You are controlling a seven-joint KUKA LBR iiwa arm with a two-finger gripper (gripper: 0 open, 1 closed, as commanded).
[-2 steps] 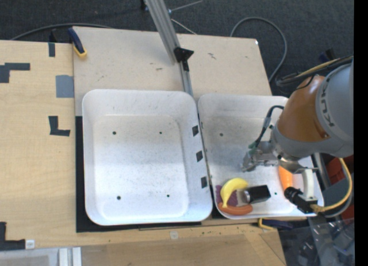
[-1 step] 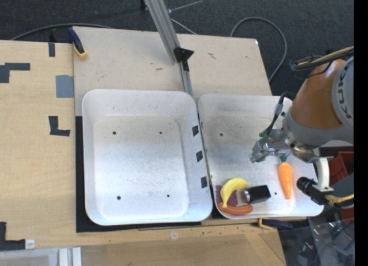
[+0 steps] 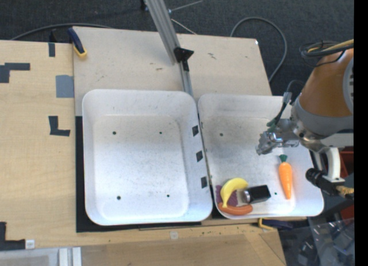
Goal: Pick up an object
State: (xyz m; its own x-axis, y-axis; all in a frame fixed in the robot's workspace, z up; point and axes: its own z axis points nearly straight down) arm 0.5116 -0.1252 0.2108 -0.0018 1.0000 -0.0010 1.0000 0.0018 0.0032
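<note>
Nearest the camera, along the front edge of the right bin (image 3: 241,106), sits a little pile: a yellow banana (image 3: 232,187), a red thing (image 3: 234,208) tucked under it, and a black block (image 3: 259,193) touching the banana's right end. All three crowd the bin's front-left corner.

A bit further back and to the right lies the carrot (image 3: 285,179), on its own, well apart from the pile. Its long axis runs roughly front to back in the view, green top pointing away from the camera and the orange tip toward the front rim.

The gripper (image 3: 268,143) hangs over the same bin, just behind the carrot's green end and slightly to the left of it. So the carrot is the nearest candidate: it lies toward the camera and a touch to the right of the gripper. The pile is further off, forward and to the left. No way to tell from this angle whether the gripper is spread or closed, and nothing can be seen held in it.

Judging from this, the carrot looks like the easy pick: isolated, and a grasp across its short axis means closing left to right. The pile seems riskier since the pieces touch each other and sit against the bin wall.

The left bin (image 3: 92,144) doesn't matter here.
</note>
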